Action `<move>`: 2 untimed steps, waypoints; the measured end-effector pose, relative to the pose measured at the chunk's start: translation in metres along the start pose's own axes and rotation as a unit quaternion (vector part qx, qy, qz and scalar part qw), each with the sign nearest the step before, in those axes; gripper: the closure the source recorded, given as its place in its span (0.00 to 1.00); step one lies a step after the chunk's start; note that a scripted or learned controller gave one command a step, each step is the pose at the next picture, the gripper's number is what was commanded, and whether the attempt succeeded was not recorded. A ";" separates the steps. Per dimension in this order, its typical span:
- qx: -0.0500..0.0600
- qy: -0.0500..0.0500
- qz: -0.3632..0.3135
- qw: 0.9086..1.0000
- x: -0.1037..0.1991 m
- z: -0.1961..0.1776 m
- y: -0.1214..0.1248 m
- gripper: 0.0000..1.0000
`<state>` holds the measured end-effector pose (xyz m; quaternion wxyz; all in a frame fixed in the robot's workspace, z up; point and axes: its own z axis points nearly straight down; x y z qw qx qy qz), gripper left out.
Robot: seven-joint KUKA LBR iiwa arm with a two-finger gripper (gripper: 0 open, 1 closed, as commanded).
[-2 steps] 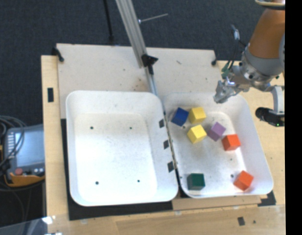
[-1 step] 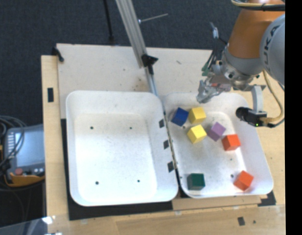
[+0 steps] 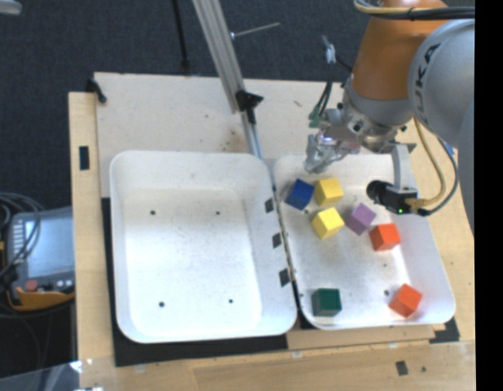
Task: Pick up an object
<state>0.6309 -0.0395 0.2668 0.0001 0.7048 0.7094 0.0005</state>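
i take the blue cube (image 3: 299, 195) as my landmark, at the far left corner of the right bin (image 3: 434, 277).

nearest the camera, well toward the front rim from the blue cube, sits the green cube (image 3: 325, 301), close to the divider between the bins. to its right, near the front right corner, lies one orange cube (image 3: 406, 299), tilted on the floor of the bin.

further back, a second orange cube (image 3: 385, 236) rests to the right of and nearer than the blue cube. just beside it, toward the blue cube, is the purple cube (image 3: 361, 217). a yellow cube (image 3: 327, 222) lies just in front and to the right of the blue cube, close to the purple one but apart from it.

another yellow cube (image 3: 328, 191) sits right beside the blue cube, on its right, seemingly touching it.

the left bin (image 3: 129, 177) stretches off to the left of the blue cube.

my gripper (image 3: 318, 160) hangs just beyond the blue cube and the far yellow cube, over the back rim of the right bin. whether my jaws are spread or pressed together i cannot tell; nothing shows between them.
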 end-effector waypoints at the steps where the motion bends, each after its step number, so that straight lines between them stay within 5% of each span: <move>1: 0.001 0.000 0.000 1.000 0.048 0.008 -0.020 1.00; 2: 0.001 0.000 -0.001 1.000 0.098 0.007 -0.025 1.00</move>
